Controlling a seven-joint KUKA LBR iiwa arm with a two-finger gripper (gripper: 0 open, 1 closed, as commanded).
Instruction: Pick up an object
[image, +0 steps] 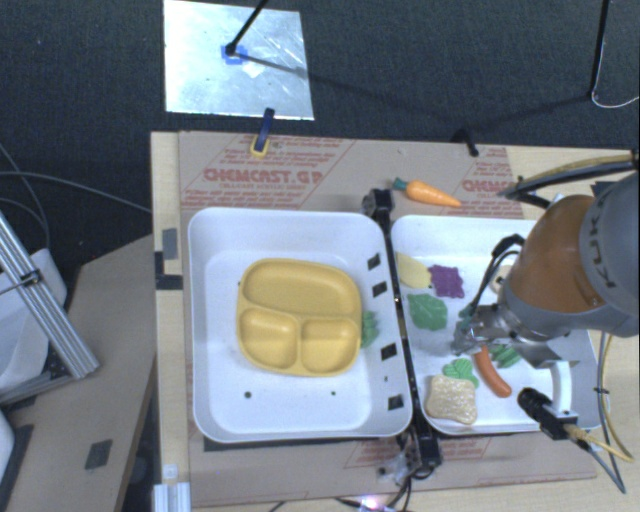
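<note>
My end effector (472, 338) hovers at the frame's lower right, its state impossible to tell, just beside the small orange carrot (491, 371), probably light, stiff, slippery; I'd grip mid-length.

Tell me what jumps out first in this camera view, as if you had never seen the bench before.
The yellow divided tray sits in the middle of the left bin. The arm's orange band looms over the right bin, with the gripper low among toy foods: a purple piece, a green piece and an orange carrot. Another carrot lies outside on the cardboard behind the bins.
</note>
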